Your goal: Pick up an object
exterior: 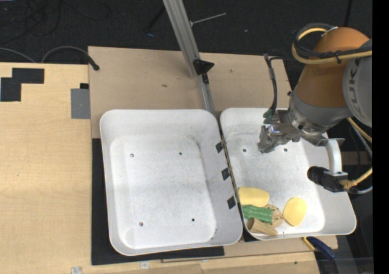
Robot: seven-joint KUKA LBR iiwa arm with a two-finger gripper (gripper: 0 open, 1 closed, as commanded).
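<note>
Nearest us, along the front edge of the right bin (340, 221), we find a cluster of small objects: a pale yellow oval piece (253, 196), a green object (258, 212) just beneath it, a tan piece (264, 226) at the rim, and a round yellow piece (295, 211) slightly apart to the right. Beside it lies the left bin (121, 145). Farther back, the gripper (267, 143) hangs above the right bin's rear half, well apart from the cluster; we cannot tell how its claw stands. Behind rises the grey arm (331, 84).
</note>
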